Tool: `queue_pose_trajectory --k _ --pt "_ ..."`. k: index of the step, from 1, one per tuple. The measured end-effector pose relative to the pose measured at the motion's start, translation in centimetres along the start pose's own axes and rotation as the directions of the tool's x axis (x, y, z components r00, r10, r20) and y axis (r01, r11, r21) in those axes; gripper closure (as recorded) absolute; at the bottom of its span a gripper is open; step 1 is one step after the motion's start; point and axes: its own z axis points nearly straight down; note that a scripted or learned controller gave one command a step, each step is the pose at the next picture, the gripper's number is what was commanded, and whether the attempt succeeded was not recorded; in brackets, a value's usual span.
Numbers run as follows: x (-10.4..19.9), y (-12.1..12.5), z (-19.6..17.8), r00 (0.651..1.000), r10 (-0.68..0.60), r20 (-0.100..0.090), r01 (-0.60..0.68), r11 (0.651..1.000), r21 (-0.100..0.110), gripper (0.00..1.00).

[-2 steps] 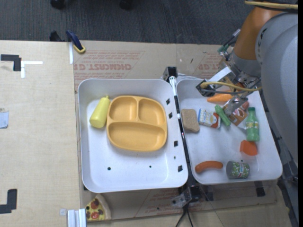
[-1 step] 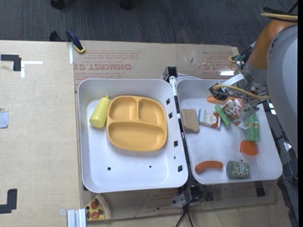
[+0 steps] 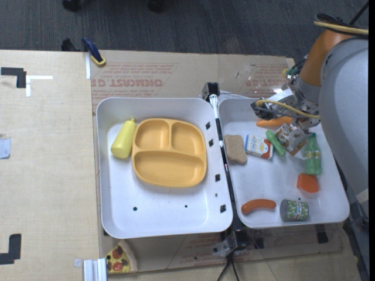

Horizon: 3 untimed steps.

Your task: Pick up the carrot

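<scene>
The slim orange carrot (image 3: pixel 274 122) lies just left of the gripper (image 3: pixel 295 123), under its wrist cables; whether the jaws are apart is unclear. Close squarely across its middle, avoiding the green packet (image 3: pixel 275 143).

grey arm (image 3: pixel 351 92) reaching in, wrist lowered

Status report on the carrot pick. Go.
End effector over right bin's far end, fingers unclear. Carrot lying beside it, not visibly gripped. Green packet crowding close.
</scene>
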Motion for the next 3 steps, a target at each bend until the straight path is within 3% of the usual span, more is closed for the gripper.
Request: queue_pose_trajectory --k 1,2,3 --pt "-0.2 1.2 0.0 1.0 0.03 -0.009 -0.03 0.999 0.035 0.0" --pt "-5.7 -1.4 1.3 0.998 0.057 0.006 -0.057 0.998 -0.011 0.0" --pt "-0.6 -0.3 -3.9 0.998 -0.056 0.007 0.056 0.998 -0.012 0.0"
